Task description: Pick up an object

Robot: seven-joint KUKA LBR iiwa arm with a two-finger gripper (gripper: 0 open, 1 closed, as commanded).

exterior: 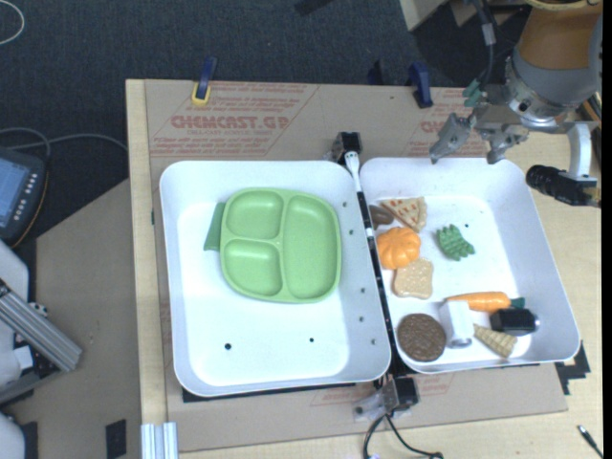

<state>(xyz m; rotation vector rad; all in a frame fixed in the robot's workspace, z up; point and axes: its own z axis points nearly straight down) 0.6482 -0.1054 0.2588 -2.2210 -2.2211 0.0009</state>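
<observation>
Illumination was bright and even from above; both white bins (182, 285) ran near overexposed, with little surface detail; shadows under the green tray (282, 245) were short and soft; focus was slightly soft throughout; dark floor (143, 17) lost texture.

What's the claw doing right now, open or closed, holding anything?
Claw: open, holding nothing, above the right bin's far edge.

Brown board (287, 113) with red lettering tops the bench; blue clamps (204, 76) grip its far edge. Dark carpet (191, 17) lies beyond it, cables (57, 146) trailing at its left
</observation>
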